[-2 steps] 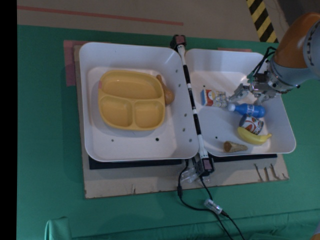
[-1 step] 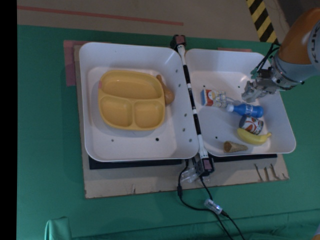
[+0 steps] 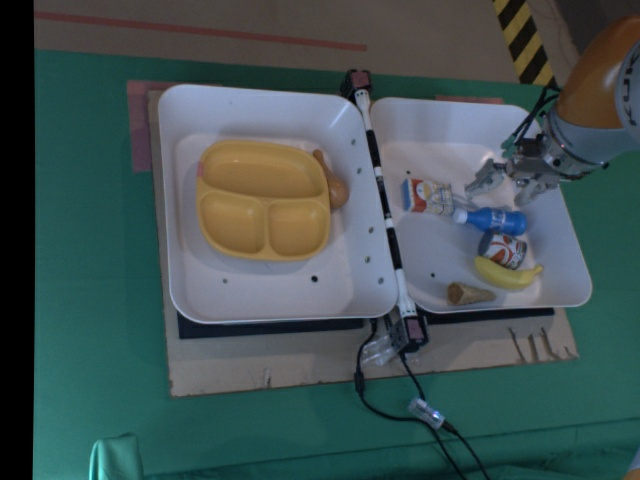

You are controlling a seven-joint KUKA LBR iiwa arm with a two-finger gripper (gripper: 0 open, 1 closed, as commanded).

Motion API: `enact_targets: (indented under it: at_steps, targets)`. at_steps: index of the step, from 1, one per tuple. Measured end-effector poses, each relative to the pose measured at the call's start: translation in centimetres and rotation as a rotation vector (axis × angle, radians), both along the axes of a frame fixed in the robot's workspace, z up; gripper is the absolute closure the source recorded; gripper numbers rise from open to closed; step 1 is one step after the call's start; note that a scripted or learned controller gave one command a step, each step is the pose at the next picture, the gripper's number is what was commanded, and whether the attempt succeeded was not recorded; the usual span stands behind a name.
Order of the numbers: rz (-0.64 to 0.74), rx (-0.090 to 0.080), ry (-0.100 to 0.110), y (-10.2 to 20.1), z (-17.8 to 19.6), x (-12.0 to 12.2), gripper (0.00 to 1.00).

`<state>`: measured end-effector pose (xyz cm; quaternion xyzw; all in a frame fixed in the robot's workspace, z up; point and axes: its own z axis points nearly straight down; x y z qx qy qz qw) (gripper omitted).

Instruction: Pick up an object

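1. Likely the blue bottle [image 3: 493, 218] is light, stiff and slick; it is best pinched across its narrow body.
2. It lies on its side in the right bin [image 3: 570, 268], just below the gripper [image 3: 512, 175], which hangs with fingers spread, holding nothing.
3. Beyond the bottle lies the banana [image 3: 507, 273].

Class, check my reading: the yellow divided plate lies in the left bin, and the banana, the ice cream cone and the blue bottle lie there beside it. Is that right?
Not quite. The camera view shows the yellow divided plate in the left bin, but the banana, the ice cream cone and the blue bottle lie in the right bin, not beside the plate.
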<state>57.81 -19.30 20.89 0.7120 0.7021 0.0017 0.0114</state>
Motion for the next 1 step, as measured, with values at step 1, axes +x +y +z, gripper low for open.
enact_targets:
  at_steps: [1]
  targets:
    - [-0.007,-0.007,-0.013,-0.36,1.59,0.19,1.00]
